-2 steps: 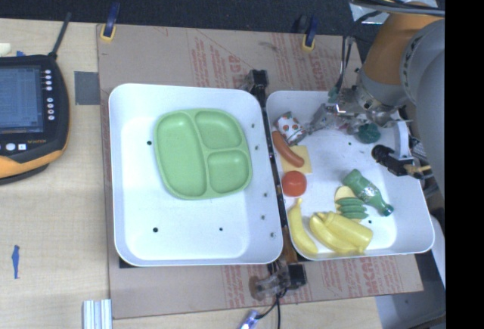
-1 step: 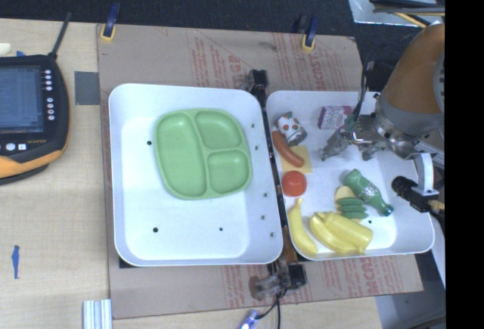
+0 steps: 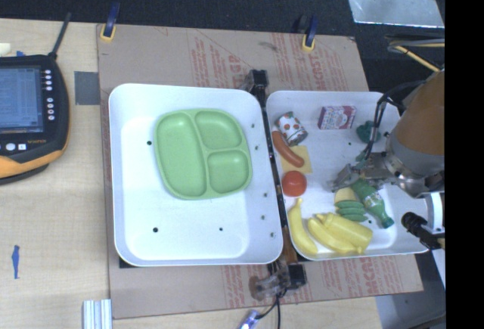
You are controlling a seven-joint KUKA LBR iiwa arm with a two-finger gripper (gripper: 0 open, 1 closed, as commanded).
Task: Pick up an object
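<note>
Green bottle [image 3: 376, 206], seemingly lying tilted.

Fixed overhead camera, slanted down, both bins [image 3: 121, 169]

Two white bins [image 3: 128, 191], one green divided plate [image 3: 203, 152], one tomato [image 3: 294, 183].

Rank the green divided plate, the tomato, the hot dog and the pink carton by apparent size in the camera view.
1. green divided plate
2. hot dog
3. pink carton
4. tomato

The carton and tomato look close.
</note>
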